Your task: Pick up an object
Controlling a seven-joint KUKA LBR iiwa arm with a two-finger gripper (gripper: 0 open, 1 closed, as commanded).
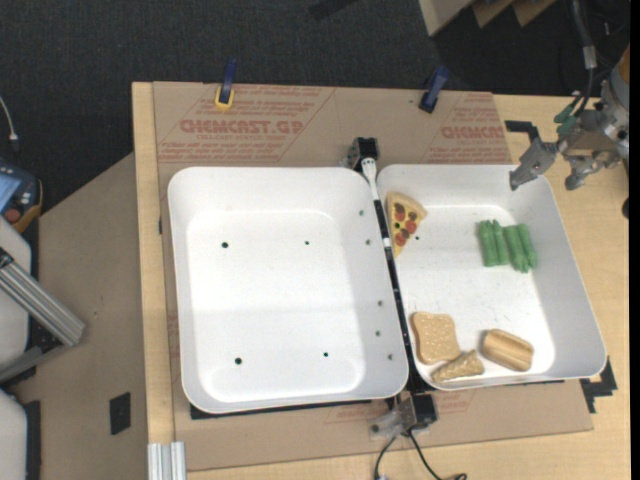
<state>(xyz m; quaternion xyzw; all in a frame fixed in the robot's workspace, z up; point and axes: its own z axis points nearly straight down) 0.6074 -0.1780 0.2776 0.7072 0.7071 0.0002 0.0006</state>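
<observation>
Camera view, open claw (pixel 551 171) empty, green beans (pixel 506 245) below-left, apart.

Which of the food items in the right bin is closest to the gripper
The green beans. They lie in the bin's upper right, just below the gripper; the pizza slice and the breads sit farther off.

floor: dark grey carpet (pixel 90 38) | bench: pale wooden top (pixel 90 238) | cover: brown printed cardboard sheet (pixel 300 118) | clamps: two blue (pixel 227 76)

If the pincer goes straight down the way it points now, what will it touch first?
Probably the far right rim of the right bin. The open pincer hangs over that corner, and the green beans lie nearer the middle. Depth is unclear.
</observation>
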